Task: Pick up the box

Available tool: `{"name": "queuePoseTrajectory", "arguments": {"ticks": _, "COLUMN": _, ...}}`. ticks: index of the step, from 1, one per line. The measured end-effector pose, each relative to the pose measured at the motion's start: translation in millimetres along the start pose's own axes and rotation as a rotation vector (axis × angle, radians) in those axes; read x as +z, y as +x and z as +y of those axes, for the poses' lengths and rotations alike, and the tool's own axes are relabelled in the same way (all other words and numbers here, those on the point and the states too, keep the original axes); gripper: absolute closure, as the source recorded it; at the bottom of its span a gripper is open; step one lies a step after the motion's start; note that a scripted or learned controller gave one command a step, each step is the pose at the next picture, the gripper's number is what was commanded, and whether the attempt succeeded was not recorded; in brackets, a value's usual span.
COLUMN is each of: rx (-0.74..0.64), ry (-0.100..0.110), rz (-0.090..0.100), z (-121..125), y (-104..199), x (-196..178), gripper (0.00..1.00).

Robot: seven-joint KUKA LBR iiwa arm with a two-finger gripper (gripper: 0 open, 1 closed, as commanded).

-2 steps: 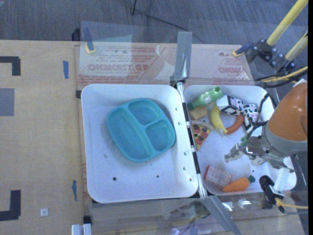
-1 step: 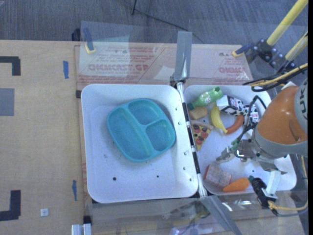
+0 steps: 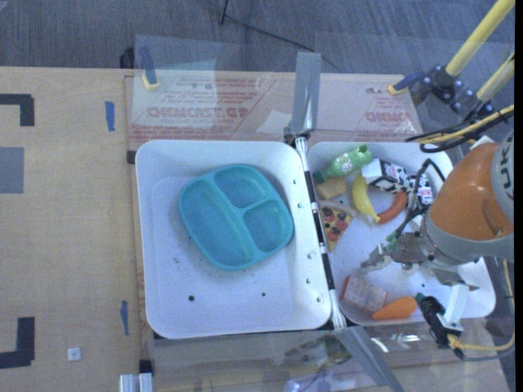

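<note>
You've got the arm in from the right, w/ the gripper low over the middle of the right bin. It sits just above and beside what I take to be the box, a flat pinkish-brown pack near that bin's near-left corner. Prob. lined up for a descent on it, but nothing is visibly held. Jaw state: can't tell, the wrist blocks the view.

Box lies flat, hard by the divider wall btw. the bins, so you get little room on that side. A carrot lies against its near-right edge and could get nudged or grabbed instead.

Right bin contents, far end: green item at the far-left corner, a bread-like piece below it, banana, a red-orange piece beside the banana, and a small black-and-white carton near the far edge. That carton could also count as a box, so check which one you mean. Pizza slice lies along the left wall.

Left bin holds one teal divided plate, roughly mid-bin, toward the far side.
</note>
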State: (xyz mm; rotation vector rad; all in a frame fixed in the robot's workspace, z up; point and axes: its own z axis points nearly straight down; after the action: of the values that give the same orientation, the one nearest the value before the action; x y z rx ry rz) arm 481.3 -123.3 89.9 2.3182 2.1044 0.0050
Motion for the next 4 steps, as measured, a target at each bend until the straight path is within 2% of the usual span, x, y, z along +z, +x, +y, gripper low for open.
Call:
{"name": "queuePoseTrajectory", "arguments": {"ticks": 1, "rx": 0.0, "ry": 0.0, "rz": 0.0, "z": 0.2, "y": 0.1, "x": 0.0, "gripper": 0.0}}
{"name": "queuePoseTrajectory", "arguments": {"ticks": 2, "rx": 0.113, "ry": 0.01, "rz": 0.004, "z": 49.1, "y": -16.0, "x": -79.0, "gripper": 0.0}}
{"name": "queuePoseTrajectory", "arguments": {"ticks": 3, "rx": 0.025, "ry": 0.009, "rz": 0.004, "z": 101.2, "y": 14.9, "x": -323.0, "gripper": 0.0}}
{"name": "queuePoseTrajectory", "arguments": {"ticks": 4, "rx": 0.182, "ry": 0.011, "rz": 0.003, "z": 41.2, "y": -35.0, "x": -95.0, "gripper": 0.0}}
